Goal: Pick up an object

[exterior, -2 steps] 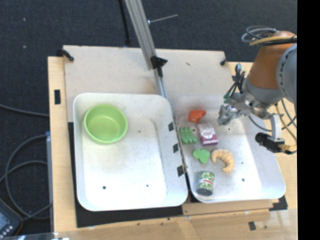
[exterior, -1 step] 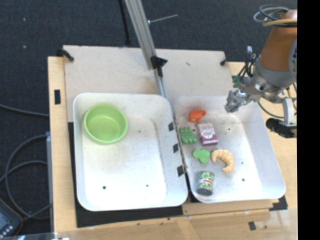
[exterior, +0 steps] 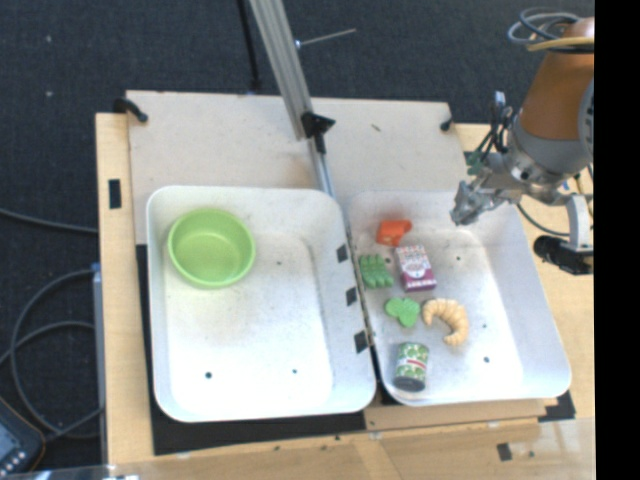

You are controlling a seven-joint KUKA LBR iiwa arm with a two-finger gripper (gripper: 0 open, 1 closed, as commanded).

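The gripper (exterior: 468,208) hangs over the far right corner of the right bin (exterior: 520,298), tilted down toward the bin floor, and nothing sits between its tips; whether it is spread or closed cannot be told from this slanted view. The arm (exterior: 555,98) reaches in from the right, its orange band above the wrist. Nearest to the gripper, along the bin's far edge, lies an orange piece (exterior: 393,231). Just beyond it toward the near edge stands a small pink and white carton (exterior: 414,267), with a green block (exterior: 375,270) beside it against the bin's left wall. Nearer still lie a green leafy toy (exterior: 403,312) and a croissant (exterior: 447,319), close together, and a dark can with a green label (exterior: 410,365) rests at the near left corner. The left bin (exterior: 250,368) carries a green bowl (exterior: 210,248) in its far left corner. The step in hand looks like the approach, with no object yet chosen or taken. The next move likely calls for shifting left over one of the pieces, probably the orange piece or the carton, then descending squarely onto it without nudging its neighbours.
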